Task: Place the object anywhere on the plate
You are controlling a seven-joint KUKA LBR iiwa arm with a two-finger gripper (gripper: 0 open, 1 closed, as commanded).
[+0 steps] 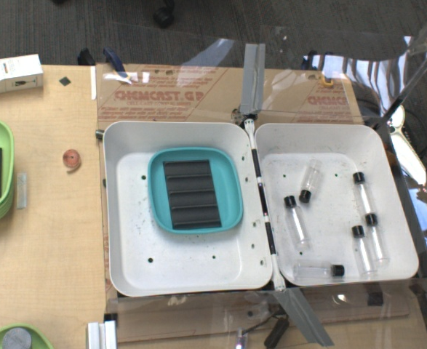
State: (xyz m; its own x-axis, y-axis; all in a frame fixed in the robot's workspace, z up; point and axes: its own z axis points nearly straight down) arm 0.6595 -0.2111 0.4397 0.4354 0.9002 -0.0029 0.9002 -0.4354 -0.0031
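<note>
A teal plate point(196, 190) bearing a dark ribbed block point(191, 193) was seen mid left bin point(118, 217), white floor around it; gripper state could not be told.

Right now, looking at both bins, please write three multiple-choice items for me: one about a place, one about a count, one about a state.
1. Where does the teal plate lie?
A. in the left white bin
B. in the right white bin
C. on the wooden bench top

2. How many clear vials with black caps lie in the right bin?
A. two
B. four
C. six

3. In what state is the dark ridged block?
A. flat on the plate
B. on edge against the bin wall
C. among the vials

Answers:
1 A, because the plate sits inside the left bin's walls.
2 C, because six black caps, such as this vial's, can be counted in the right bin.
3 A, because the block lies flat within the plate's rim.
</note>
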